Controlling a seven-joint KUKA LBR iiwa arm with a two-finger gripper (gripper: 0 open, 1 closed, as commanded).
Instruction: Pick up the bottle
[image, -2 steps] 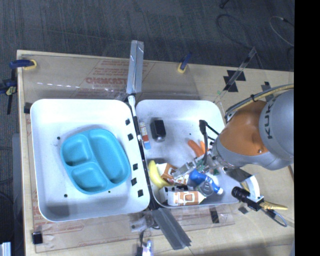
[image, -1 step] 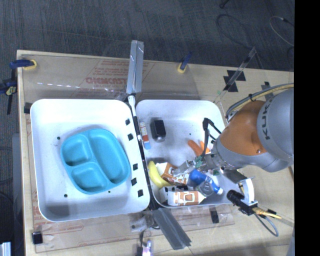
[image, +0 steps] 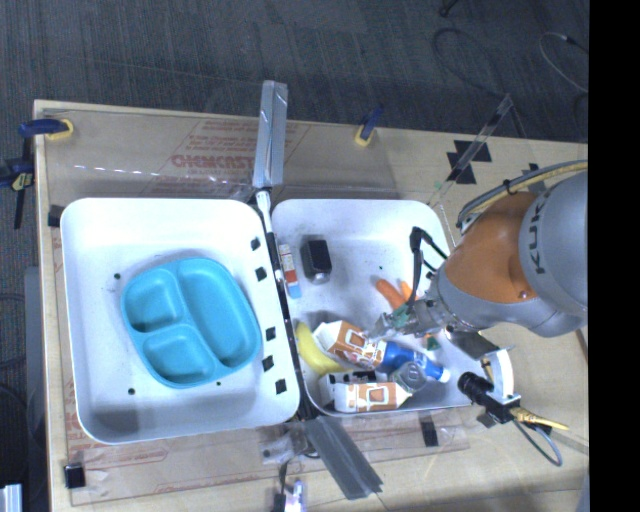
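A blue bottle (image: 405, 358) with a white label and a grey cap lies on its side near the front of the right bin (image: 360, 222). A white bottle with an orange label (image: 368, 397) lies just in front of it, against the bin's front wall. My gripper (image: 403, 320) hangs low over the bin's right part, just above and behind the blue bottle, with the arm's grey and orange wrist (image: 490, 270) behind it. I see nothing held in the gripper.
Crowded around the bottles are an orange and white carton (image: 352, 345), a yellow banana (image: 310, 348) and an orange carrot-like piece (image: 392, 290). A black block (image: 316, 256) and a thin tube (image: 288, 268) lie farther back. The left bin holds a blue divided tray (image: 188, 318).
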